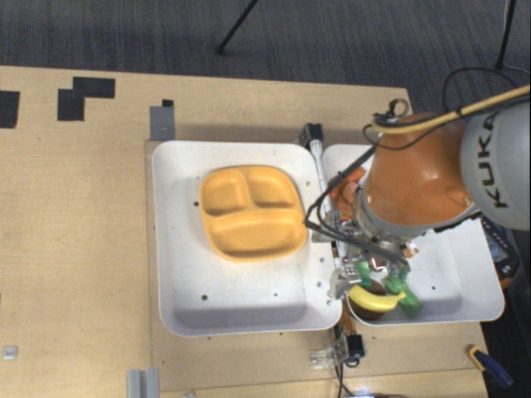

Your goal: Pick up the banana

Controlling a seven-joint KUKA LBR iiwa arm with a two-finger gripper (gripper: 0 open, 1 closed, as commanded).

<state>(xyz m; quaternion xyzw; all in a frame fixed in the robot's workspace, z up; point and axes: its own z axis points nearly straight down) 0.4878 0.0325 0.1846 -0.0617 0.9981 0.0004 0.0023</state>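
Camera view: Two shallow white bins are seen side by side on a light wooden table (pixel 75 247). The left bin (pixel 178 288) holds an orange divided plate (pixel 251 211), which lies flat in the upper half of that bin. The right bin (pixel 465 293) is largely covered by the arm (pixel 423 172), which reaches in from the right with its orange band above the wrist.

The tool (pixel 371 279) is positioned low over the near left corner of the right bin, close to the wall shared with the left bin. The banana (pixel 372 300) is located directly beneath the tool, lying across a dark round object (pixel 365 290). A green object (pixel 407 299) is seen touching the banana's right end.

The fingers of the tool are hidden among metal parts and cables, so it cannot be told how far the tool is open or whether the banana is gripped.
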